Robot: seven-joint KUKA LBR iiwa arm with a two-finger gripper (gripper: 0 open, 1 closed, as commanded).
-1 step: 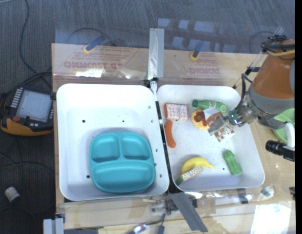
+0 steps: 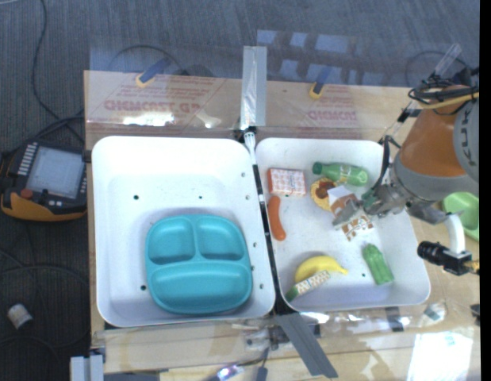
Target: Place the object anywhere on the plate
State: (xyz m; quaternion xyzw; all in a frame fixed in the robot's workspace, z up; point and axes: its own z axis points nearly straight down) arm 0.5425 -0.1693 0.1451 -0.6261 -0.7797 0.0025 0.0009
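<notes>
The camera view looks down on two white bins side by side. My arm [image 2: 439, 153] comes in from the right, and my gripper [image 2: 358, 207] is low in the right bin [image 2: 404, 292], over a small brown and white packet [image 2: 357, 228]. I cannot tell how far my hand is open, or if it has hold of anything, because this part is too small and dark. Around it in the same bin lie a green bottle [image 2: 340, 171], a pink box [image 2: 286, 182], an orange carrot [image 2: 276, 219], a yellow banana [image 2: 317, 270] and a green pickle [image 2: 377, 263]. The blue plate [image 2: 199, 262], with three compartments, sits in the left bin [image 2: 126, 181], well apart from my gripper.
</notes>
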